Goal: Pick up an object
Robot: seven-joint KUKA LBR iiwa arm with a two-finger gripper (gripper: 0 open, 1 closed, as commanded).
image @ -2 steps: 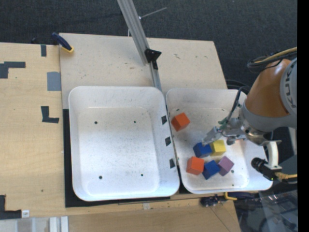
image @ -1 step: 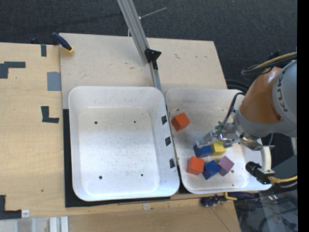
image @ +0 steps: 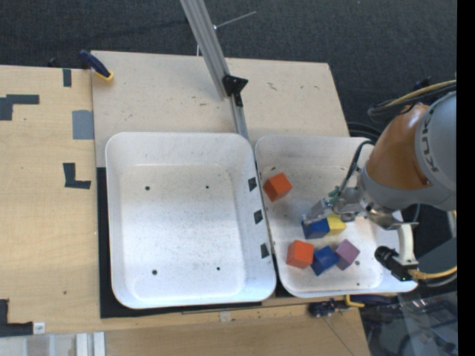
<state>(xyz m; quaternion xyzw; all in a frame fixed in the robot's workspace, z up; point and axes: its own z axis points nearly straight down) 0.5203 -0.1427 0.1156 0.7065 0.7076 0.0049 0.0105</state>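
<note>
- I see the shallow white plastic left bin beside my landmark, the shallow white right bin.
- The grey arm with its orange band reaches over the right bin's right rim.
- My two-finger gripper sits low near that bin's middle, just above a blue cube and a yellow cube; whether the claw is spread or pinching, I cannot tell.
- An orange cube lies toward the bin's left wall.
- Near its front rim: a red-orange cube, a second blue cube, a purple cube.
</note>
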